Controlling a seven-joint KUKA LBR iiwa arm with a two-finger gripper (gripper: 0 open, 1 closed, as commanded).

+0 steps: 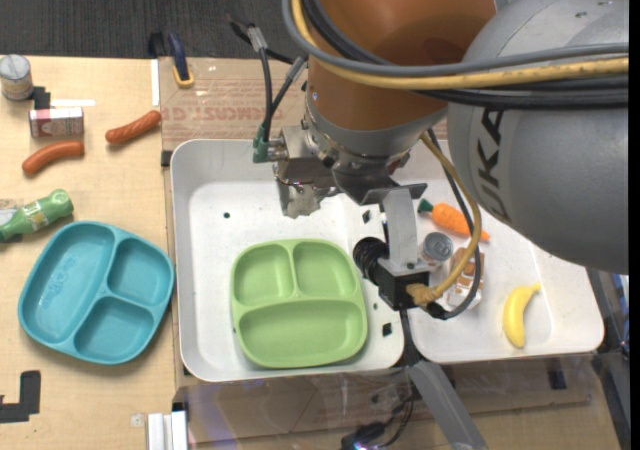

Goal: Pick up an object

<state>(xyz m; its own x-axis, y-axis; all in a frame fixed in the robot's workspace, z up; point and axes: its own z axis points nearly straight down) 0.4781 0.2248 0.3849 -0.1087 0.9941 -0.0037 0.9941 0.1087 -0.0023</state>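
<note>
Just gripper above green plate, w/ banana well apart

Grey arm over two white bins, gripper above left bin behind green tray, banana and carrot in right bin, blue tray on bench

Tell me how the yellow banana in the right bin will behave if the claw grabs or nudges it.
The banana looks like smooth molded plastic, so probably light, stiff and a bit slippery. Its curved shape suggests it would pivot or spin when nudged. It lies apart on the right bin floor, so probably nothing crowds a grab.
</note>
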